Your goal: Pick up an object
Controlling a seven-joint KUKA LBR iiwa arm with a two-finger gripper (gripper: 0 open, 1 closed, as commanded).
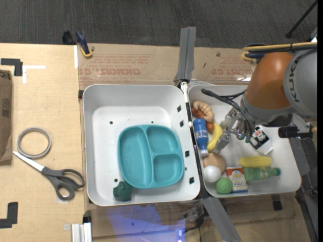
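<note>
Over on the far left of the pale wooden worktop [45, 84] lies a roll of clear tape [34, 142] and, just below it, a pair of grey-handled scissors [53, 176]. Next comes the left white plastic bin [96, 150], holding a teal three-compartment plate [150, 156] with a small dark green lump [122, 191] at its lower left corner. The right white bin [287, 183] is the crowded one: a tan, ridged pastry-like piece [204, 109] at the top, a blue bottle with a red label [201, 133] below it, a yellow banana [215, 137] just right of the bottle, then a tan egg-shaped thing [215, 161], a white ball [211, 174], a green ball [224, 186], a small red-and-white carton [237, 180], a green bottle [260, 174] and a yellow corn-like piece [255, 161]. The metal hand [233, 128] of the grey and orange arm [275, 82] hangs low over this bin, and I cannot tell whether it is open or closed, nor that it holds anything. The banana looks the likeliest target; it lies just left of the hand and a little below, close to touching. To do this well, I'd say the hand should settle squarely across the banana's narrow width, clear of the bottle pressed beside it, and close fully before lifting.
</note>
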